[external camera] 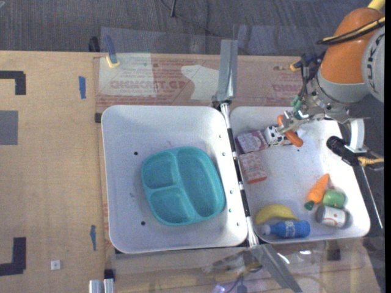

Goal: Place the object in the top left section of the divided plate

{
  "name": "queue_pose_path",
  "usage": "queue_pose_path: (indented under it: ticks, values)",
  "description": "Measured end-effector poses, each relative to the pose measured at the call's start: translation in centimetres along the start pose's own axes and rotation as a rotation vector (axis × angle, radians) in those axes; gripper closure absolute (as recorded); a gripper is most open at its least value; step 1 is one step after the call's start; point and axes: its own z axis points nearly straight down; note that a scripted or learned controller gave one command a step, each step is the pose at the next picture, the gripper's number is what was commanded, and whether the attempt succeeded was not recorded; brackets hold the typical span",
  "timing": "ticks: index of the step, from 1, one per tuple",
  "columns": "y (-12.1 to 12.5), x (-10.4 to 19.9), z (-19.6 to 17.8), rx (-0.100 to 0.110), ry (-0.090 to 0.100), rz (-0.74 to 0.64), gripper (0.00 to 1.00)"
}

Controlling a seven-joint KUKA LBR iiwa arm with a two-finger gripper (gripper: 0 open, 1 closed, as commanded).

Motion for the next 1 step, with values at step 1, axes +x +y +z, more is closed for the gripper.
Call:
queue_pose_path:
  ticks: [1]
  values:
    - [0.22, 7.27, -0.51, 0.002, 0.002, -0.245, 1.00]
